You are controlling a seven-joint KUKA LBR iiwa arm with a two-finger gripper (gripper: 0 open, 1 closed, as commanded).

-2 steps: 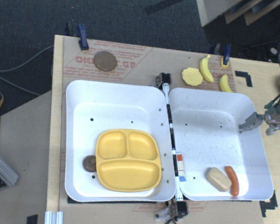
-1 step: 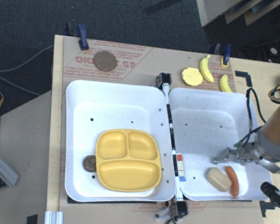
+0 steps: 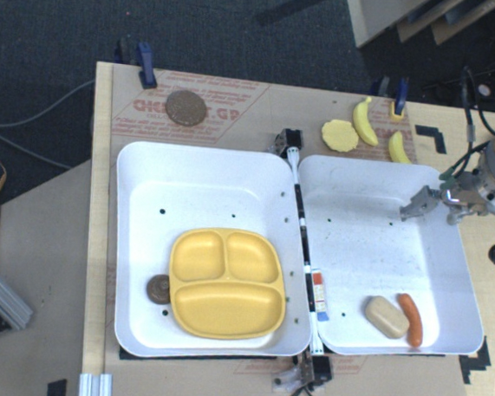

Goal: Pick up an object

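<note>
- The end effector [image 3: 423, 204] hangs over the upper right part of the right bin [image 3: 356, 247], its two fingers spread apart with nothing between them.
- A tan oval block [image 3: 385, 317] and an orange sausage [image 3: 410, 319] lie touching side by side near that bin's lower right corner, well apart from the end effector.
- The left bin [image 3: 144, 191] holds a yellow divided plate [image 3: 225, 281], with a brown disc [image 3: 159, 289] just beside its left edge.
- On the worktop [image 3: 239, 105] behind the bins lie two bananas [image 3: 366, 122], a yellow slice [image 3: 340, 135] and a brown cookie [image 3: 186, 107].
</note>
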